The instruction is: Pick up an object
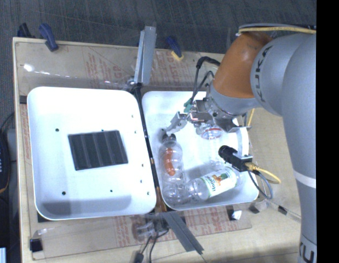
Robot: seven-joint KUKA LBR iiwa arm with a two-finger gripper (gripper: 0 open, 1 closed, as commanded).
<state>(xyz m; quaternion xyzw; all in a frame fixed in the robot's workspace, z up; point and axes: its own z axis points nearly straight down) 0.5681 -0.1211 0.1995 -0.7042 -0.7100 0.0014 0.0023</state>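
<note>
Here the camera view looks down on a bench [27,70] carrying two white bins. The left bin [49,114] has a dark ribbed mat [97,149] on its floor. The right bin [158,106] holds clear plastic bottles: one with orange contents [170,159] lying along the left wall, one with a green-and-white label [216,183] lying slantwise near the front edge, and what looks like another clear bottle [174,192] in the front left corner. The arm [279,75] reaches in from the right, and its gripper [197,114] hangs over the back of the right bin, just above a further clear item [208,131]; I cannot tell whether it is released or clenched, and nothing shows between its tips. These bottles are likely light, smooth and easily dented, prone to roll. The labelled one seems best taken across its middle, square to its length.
</note>
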